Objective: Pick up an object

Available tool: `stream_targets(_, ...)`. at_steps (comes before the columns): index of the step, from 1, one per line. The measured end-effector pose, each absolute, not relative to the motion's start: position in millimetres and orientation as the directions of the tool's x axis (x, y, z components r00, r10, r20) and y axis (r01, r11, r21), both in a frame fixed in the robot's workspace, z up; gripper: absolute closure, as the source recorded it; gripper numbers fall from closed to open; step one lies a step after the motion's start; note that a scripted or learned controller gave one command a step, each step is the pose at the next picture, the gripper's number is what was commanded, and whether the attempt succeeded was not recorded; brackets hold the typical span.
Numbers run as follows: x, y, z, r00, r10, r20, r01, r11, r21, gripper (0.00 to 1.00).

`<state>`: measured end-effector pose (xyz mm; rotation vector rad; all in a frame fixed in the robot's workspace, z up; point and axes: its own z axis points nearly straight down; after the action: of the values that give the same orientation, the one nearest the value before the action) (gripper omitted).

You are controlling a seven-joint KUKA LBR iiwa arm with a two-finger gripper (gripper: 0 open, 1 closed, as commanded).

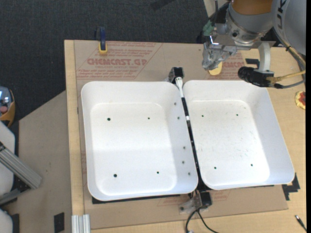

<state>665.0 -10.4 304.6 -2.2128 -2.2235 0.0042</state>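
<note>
My gripper [214, 67] hangs from the grey arm with its orange band, just beyond the back edge of the right bin [279, 130]. A small pale-yellow object [215, 71] sits between the fingertips, and the fingers are closed on it. Object and gripper are over the cardboard base near the bin's back left corner. The left bin [86, 130] lies beside the right one, and its white floor shows only small dark dots.
A blue and yellow clamp [102, 40] stands at the board's back left. A black clip [176, 74] joins the bins at the back, another clip [201, 199] at the front. A black fitting with a cable [252, 74] lies right of the gripper.
</note>
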Motion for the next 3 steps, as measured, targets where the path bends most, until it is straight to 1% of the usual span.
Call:
stream_targets(1,664.6,116,234,-0.011,1.0,0.004,1.0,0.011,-0.008,1.0)
stream_targets(2,666.2,204,206,-0.005,1.0,0.001,1.0,0.005,0.002,1.0)
stream_targets(3,667.4,152,278,0.004,1.0,0.0,1.0,-0.004,0.007,1.0)
